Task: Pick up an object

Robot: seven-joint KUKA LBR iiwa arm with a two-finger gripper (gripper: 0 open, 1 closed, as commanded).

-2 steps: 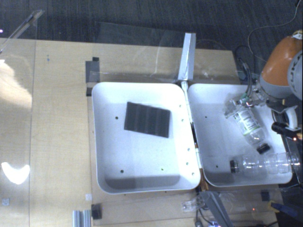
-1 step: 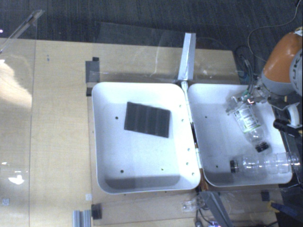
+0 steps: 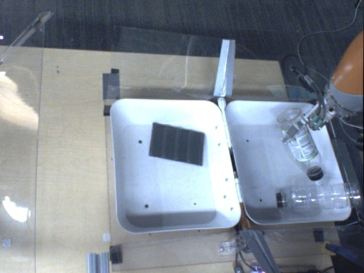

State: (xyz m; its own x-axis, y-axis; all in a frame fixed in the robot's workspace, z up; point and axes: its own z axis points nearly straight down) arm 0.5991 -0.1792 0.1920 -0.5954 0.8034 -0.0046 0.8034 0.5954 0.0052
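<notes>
The hand hangs over the right bin's far right corner, at the upper end of a clear plastic bottle that lies slanted there; whether it is clenched or released, I cannot tell. A second clear bottle lies along that bin's near edge. A dark ribbed pad rests in the left bin.

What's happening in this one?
A KUKA arm reaches in from the right, its gripper over the far part of the right bin, right at a clear plastic bottle with a black cap. Whether it has a grip can't be made out. A second clear bottle lies along that bin's near wall. The left bin holds a dark ribbed rectangular pad.
</notes>
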